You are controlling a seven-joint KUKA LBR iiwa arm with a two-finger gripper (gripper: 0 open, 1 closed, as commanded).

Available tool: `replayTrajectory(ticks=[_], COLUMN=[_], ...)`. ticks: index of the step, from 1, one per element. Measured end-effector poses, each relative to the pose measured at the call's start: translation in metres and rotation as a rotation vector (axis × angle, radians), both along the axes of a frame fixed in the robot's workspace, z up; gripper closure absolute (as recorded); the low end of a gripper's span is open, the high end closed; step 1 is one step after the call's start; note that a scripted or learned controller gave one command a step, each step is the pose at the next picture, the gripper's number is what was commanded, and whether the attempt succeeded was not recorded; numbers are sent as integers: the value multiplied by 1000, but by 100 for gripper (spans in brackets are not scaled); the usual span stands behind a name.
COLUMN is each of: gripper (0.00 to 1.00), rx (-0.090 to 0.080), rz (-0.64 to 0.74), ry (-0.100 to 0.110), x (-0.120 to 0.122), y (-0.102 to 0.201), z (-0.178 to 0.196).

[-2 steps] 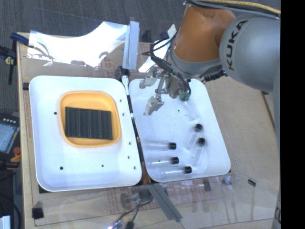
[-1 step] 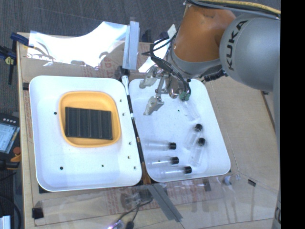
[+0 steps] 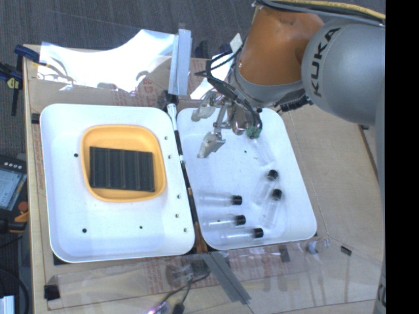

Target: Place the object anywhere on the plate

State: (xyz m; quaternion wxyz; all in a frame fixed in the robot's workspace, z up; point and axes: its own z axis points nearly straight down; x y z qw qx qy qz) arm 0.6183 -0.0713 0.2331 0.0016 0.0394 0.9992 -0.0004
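A yellow plate [image 3: 122, 138] with a dark ridged insert lies in the left white bin [image 3: 59, 175]. Several clear tubes with black caps lie in the near half of the right white bin [image 3: 288, 149]: one tube [image 3: 220, 200] at the left, two more [image 3: 226, 222] below it, and a pair [image 3: 268, 187] toward the right wall. My gripper [image 3: 207, 129] hangs over the far left part of the right bin, well behind the tubes. It is open, and nothing sits between its fingers [image 3: 209, 144].
The grey arm with its orange band [image 3: 278, 41] reaches in from the upper right over the right bin's far edge. A shiny sheet [image 3: 105, 61] and an upright grey strip [image 3: 179, 61] stand behind the bins. Cables and clutter line the bench's left edge.
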Motion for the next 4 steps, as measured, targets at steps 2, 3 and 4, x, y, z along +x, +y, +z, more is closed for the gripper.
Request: replayTrajectory(ticks=[2, 3, 4], gripper=[0, 0, 0], rx=[0, 0, 0], rz=[308, 307, 613], ry=[1, 1, 0], x=[3, 3, 21], y=[0, 0, 15], z=[12, 12, 1])
